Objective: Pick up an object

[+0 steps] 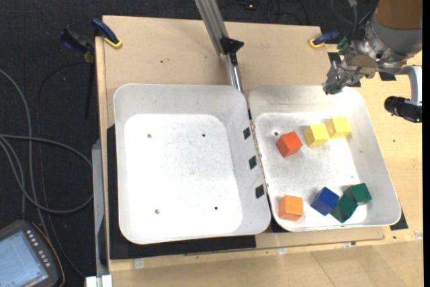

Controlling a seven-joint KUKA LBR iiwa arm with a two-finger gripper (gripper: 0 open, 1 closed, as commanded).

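Blocks [316, 135] in right bin [376, 151] (seven), gripper [334, 85] above

a single fixed camera looks down at a slant on the bench [168, 44] and both white bins [127, 104], from moderately far.

Orange band, grey wrist housing, dark end effector [334, 84], cables at wrist.

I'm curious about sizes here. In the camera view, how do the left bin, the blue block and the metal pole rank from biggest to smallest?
1. Left bin, by far the largest.
2. Metal pole, long but thin.
3. Blue block, the smallest.
The pole may stand nearer the camera, so its true size is unsure.
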